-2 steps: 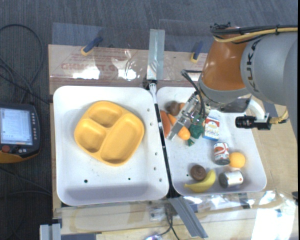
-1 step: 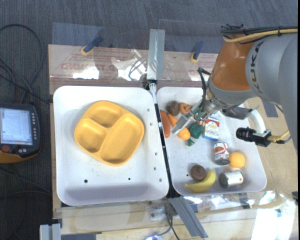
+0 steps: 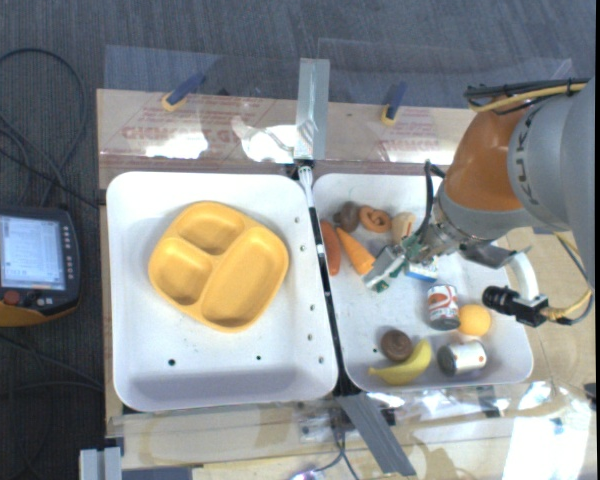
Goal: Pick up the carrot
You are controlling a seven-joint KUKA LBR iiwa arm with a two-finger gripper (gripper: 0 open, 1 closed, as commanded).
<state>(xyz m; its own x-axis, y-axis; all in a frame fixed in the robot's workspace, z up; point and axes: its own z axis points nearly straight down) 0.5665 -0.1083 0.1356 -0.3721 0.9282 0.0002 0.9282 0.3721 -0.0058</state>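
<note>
We are seeing the carrot (image 3: 356, 252) lying in the right bin (image 3: 500, 366), near its left wall, long axis slanting from upper left to lower right. We are holding the tool (image 3: 384, 271) just beside it, to its lower right, fingers spread and pinching nothing.

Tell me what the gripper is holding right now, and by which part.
Nothing. The gripper hovers in the right bin, just right of the carrot, and nothing sits between its fingers.
</note>
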